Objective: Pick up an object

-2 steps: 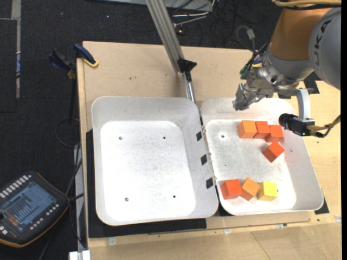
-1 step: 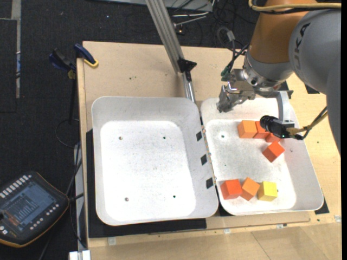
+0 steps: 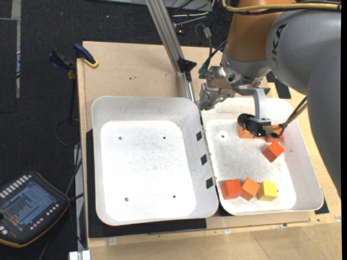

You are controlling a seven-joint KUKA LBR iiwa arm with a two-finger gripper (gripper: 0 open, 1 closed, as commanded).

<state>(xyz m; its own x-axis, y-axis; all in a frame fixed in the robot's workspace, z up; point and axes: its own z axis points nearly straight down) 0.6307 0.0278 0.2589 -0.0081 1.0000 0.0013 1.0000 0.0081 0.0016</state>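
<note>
Along the right bin's (image 3: 303,199) near edge sit an orange-red block (image 3: 231,189), an orange block (image 3: 250,187) and a yellow block (image 3: 268,190); farther in, a red-orange block (image 3: 273,151); beyond, the gripper (image 3: 209,101) hangs over the bin's far-left corner, grip state impossible to tell.

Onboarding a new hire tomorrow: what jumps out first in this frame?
The big grey arm with its orange band dominates the upper right, reaching down over the right bin. Next, the bright blocks in that bin: three in a row near the front edge, orange, orange and yellow, plus another orange block further back. The left bin sits beside it, and a teach pendant lies at bottom left.
</note>
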